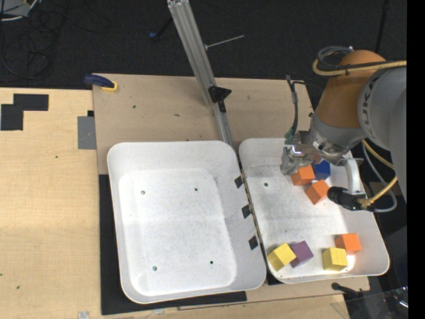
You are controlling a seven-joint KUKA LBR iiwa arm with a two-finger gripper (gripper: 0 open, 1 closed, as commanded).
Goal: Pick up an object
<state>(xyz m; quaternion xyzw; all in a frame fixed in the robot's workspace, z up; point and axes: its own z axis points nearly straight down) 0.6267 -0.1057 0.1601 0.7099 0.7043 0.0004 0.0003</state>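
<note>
The gripper (297,161) is low over the far end of the right bin (272,208), just beside an orange block (305,174). Whether it is spread or pressed together cannot be told. A blue block (321,169) and a second orange block (317,191) lie close by. The step in hand appears to be the approach. The next move calls for centring over one block, apart from its neighbours.

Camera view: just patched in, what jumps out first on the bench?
The grey arm with its orange band reaches in from the right, its gripper down in the right bin beside an orange block and a blue block. Yellow, purple and orange blocks line that bin's near edge.
</note>
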